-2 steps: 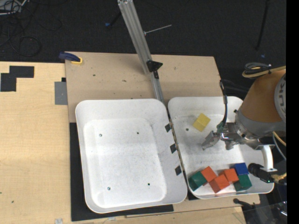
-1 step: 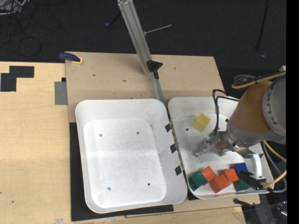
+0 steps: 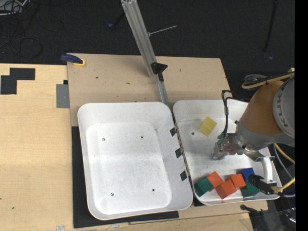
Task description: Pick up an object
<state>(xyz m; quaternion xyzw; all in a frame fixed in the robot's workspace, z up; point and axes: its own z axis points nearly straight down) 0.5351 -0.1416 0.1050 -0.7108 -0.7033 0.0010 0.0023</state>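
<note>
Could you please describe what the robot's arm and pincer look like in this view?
The arm is bulky and rounded, with a grey shell and a broad orange band above the wrist. A black cable loops along its left side. The pincer is a small, dark metallic part at its tip, too blurred for finer detail.

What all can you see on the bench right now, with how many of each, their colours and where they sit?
left bin: one, white, left half of the bench.
right bin: one, white, beside the left bin.
yellow block: one, yellow, upper middle of the right bin, apart from the others.
orange blocks: three, orange, clustered along the right bin's near edge.
green blocks: two, green, at either end of that cluster.
blue block: one, blue, in the cluster, partly hidden.
aluminium rail: one, silver, slanting above the bins.
clamp: one, blue and yellow, bench's far left corner.
arm: one, grey with orange band, from the right.
tool: one, low in the right bin, between yellow block and cluster.
</note>
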